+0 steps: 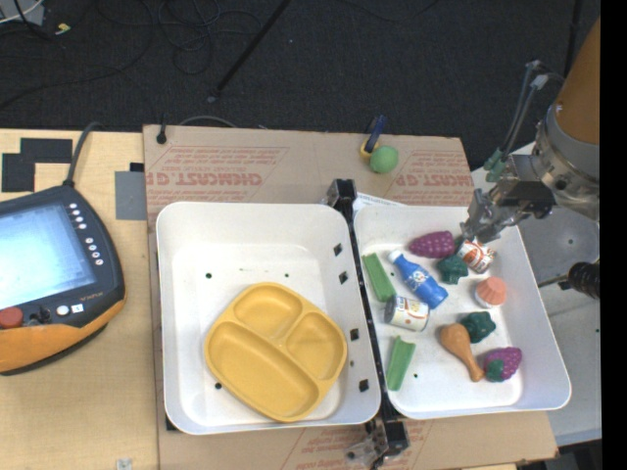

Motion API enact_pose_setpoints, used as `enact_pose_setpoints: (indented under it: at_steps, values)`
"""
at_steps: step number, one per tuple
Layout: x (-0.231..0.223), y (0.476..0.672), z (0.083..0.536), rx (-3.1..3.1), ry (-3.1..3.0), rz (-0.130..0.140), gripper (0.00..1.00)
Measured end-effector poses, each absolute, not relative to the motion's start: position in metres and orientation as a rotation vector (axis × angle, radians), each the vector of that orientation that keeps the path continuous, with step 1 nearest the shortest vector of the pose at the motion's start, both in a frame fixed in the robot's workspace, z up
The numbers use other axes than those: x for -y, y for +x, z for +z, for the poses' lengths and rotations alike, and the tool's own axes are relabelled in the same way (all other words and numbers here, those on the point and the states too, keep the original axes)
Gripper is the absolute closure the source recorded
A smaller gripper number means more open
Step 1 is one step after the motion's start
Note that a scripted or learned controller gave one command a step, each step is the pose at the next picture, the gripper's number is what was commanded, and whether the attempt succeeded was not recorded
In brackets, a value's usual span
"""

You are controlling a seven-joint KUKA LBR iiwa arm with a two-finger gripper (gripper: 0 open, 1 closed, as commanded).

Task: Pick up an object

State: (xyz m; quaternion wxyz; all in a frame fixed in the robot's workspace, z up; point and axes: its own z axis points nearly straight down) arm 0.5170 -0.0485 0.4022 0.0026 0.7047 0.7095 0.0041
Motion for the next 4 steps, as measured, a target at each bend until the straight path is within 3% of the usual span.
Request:
enact_pose_setpoints:
  at_steps: [1, 2, 3, 4]
  values:
    - [0.009, 0.473, 0.261, -2.233, 2.232, -0.019, 1.0]
    - [-0.064, 0.477, 0.445, -2.224, 2.207, 0.023, 1.0]
    - [-0.062, 0.476, 0.445, -2.23, 2.217, -0.008, 1.0]
    - [-0.063, 0.476, 0.454, -2.239, 2.211, -0.013, 1.0]
